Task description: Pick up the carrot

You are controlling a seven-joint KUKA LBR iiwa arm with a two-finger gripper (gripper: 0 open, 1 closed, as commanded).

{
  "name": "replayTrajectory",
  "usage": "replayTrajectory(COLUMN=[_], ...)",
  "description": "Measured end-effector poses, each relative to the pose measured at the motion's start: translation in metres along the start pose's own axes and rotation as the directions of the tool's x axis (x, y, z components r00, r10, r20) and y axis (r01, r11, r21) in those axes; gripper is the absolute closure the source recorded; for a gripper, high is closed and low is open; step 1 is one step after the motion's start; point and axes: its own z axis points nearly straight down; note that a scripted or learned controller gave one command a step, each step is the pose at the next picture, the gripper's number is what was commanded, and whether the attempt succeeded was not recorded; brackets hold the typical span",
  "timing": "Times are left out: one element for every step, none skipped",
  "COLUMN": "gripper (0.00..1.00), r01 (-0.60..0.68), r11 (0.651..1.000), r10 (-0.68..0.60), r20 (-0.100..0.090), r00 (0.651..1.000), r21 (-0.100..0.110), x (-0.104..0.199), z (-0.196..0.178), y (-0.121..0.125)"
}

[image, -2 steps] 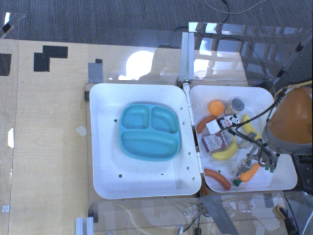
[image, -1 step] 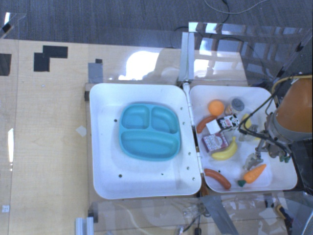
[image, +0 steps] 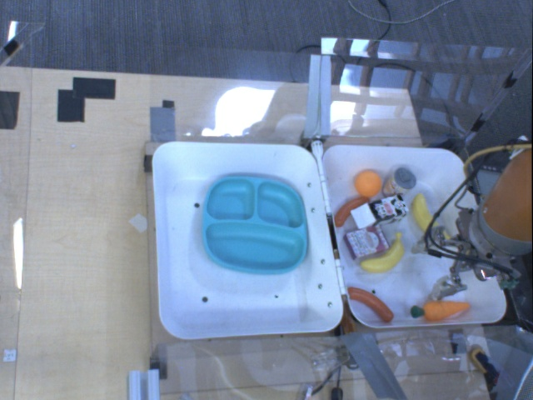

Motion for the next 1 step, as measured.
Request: replayTrajectory(gripper=[0.00], r01=[0.086], r11=[0.996], r10=[-0.086], r20=[-0.004], r00=[0.996], r21=[-0.003], x=[-0.0035], z=[0.0005], y=[0.0009])
